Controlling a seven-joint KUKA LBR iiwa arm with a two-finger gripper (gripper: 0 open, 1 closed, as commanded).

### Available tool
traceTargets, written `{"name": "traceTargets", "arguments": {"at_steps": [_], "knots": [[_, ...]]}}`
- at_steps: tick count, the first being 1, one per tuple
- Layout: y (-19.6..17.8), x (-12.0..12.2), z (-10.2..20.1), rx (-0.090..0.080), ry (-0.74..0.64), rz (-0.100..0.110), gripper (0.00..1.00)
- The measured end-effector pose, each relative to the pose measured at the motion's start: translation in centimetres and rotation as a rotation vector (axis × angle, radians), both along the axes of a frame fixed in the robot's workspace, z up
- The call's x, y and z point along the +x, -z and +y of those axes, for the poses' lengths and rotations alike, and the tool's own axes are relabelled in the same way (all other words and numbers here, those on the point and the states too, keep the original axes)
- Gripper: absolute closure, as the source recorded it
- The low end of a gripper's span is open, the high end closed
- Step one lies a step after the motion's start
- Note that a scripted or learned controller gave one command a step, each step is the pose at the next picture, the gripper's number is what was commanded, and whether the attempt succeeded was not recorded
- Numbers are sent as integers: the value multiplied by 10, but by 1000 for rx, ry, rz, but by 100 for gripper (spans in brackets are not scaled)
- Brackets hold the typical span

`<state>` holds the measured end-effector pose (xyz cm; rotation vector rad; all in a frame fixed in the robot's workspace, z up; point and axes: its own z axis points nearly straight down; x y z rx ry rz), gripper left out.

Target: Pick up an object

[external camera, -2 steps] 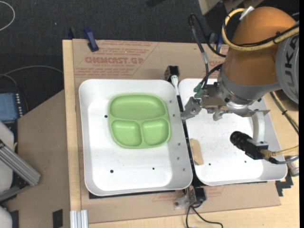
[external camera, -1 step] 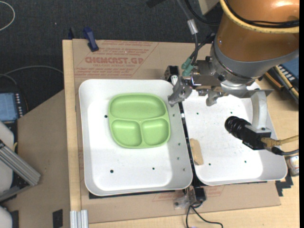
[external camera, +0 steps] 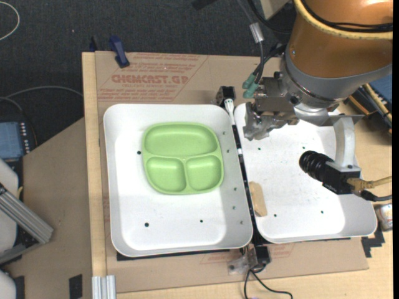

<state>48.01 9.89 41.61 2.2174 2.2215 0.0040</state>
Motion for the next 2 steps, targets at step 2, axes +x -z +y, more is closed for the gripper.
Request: {"name": "traceTargets", "arguments": {"at_steps": [2], "knots": [[-17,0,-20,1,0,-1,100]]}}
